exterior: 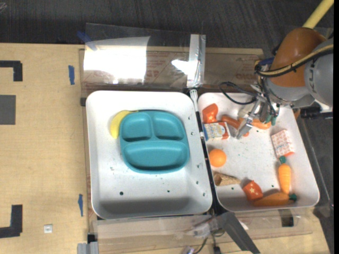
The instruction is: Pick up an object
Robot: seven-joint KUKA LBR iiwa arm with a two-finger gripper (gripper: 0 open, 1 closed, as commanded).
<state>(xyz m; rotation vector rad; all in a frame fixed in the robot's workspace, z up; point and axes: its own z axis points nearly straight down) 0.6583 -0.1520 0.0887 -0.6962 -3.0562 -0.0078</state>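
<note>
The end effector (248,125) hovers by an orange piece (261,124) lying roughly left-right; finger state unclear.

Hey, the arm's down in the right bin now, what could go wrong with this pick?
1. The gripper sits among crowded items: an orange piece, a small carton and a red piece lie close by, so it may nudge or pinch the wrong one.
2. These lie near the bin's upper wall, which may leave little room to come down squarely.
3. The orange ball is round and could roll if bumped.
</note>
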